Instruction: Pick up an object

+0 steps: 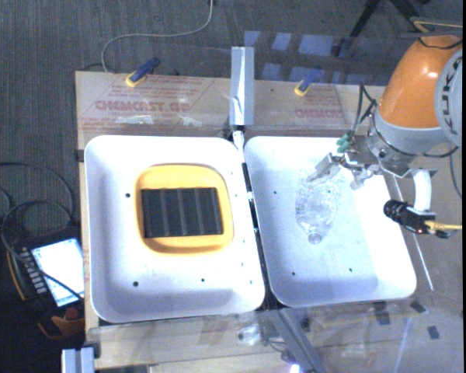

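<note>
On the bench, two white bins sit side by side. The left bin holds a yellow tray with a dark ribbed insert. A clear plastic bottle lies in the right bin — the gripper hovers at its upper end, fingers spread apart, gripping nothing. Grey carpet and cables surround the bench.

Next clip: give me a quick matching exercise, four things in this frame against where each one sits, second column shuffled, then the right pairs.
Things:
1. yellow tray
2. clear plastic bottle
3. hand
4. blue clamp

Places:
A. on the board's far edge, behind the left bin
B. lying in the right bin
C. over the right bin's far side
D. lying in the left bin

Pairs: 1-D, 2-B, 3-C, 4-A
</note>
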### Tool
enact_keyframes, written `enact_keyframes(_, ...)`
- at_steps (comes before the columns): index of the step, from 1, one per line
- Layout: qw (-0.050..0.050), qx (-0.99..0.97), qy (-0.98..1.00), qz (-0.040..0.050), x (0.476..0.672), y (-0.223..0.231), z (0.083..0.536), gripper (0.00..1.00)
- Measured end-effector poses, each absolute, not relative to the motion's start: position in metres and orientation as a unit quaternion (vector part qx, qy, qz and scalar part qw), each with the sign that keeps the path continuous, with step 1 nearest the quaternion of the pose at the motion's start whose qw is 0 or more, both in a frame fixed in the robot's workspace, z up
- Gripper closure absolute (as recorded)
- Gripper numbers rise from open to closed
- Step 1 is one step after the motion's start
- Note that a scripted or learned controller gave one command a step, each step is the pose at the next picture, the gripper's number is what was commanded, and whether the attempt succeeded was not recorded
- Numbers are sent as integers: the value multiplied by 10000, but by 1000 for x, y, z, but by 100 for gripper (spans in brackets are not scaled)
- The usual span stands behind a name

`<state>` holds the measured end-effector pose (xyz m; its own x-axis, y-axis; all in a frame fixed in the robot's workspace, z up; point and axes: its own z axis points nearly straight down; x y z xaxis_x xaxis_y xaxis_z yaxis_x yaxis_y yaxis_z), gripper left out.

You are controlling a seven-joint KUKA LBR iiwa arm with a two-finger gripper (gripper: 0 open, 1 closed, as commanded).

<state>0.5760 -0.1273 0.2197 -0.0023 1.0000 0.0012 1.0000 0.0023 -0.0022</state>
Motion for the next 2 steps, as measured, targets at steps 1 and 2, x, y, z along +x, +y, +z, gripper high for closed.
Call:
enact_keyframes(1,3,-7273,-6864,3,592,-162,222,0)
enact_keyframes(2,-10,-7103,-7039,17,612,-211,226,0)
